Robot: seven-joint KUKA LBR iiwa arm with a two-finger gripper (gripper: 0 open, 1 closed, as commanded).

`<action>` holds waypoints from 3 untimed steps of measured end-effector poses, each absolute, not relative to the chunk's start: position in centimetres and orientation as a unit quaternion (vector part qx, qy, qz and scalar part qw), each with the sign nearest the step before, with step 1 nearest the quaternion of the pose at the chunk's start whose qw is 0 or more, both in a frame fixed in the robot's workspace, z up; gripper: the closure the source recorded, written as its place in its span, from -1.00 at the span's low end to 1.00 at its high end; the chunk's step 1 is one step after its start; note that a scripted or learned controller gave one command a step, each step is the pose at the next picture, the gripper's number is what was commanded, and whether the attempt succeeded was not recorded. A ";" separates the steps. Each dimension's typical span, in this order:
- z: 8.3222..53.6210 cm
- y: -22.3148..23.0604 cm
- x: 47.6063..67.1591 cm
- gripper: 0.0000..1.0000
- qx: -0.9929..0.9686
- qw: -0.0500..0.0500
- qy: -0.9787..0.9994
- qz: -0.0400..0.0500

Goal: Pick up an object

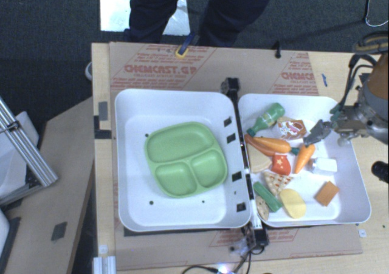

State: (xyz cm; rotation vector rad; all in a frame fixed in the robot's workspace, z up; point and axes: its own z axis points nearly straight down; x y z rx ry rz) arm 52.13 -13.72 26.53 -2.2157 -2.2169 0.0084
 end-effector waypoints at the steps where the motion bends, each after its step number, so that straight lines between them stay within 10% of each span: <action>1: 27.1 -13.7 52.3 -1.00 -0.706 -0.001 -0.708 0.000; 3: 18.2 -12.8 51.9 -1.00 -0.707 0.001 -0.708 0.000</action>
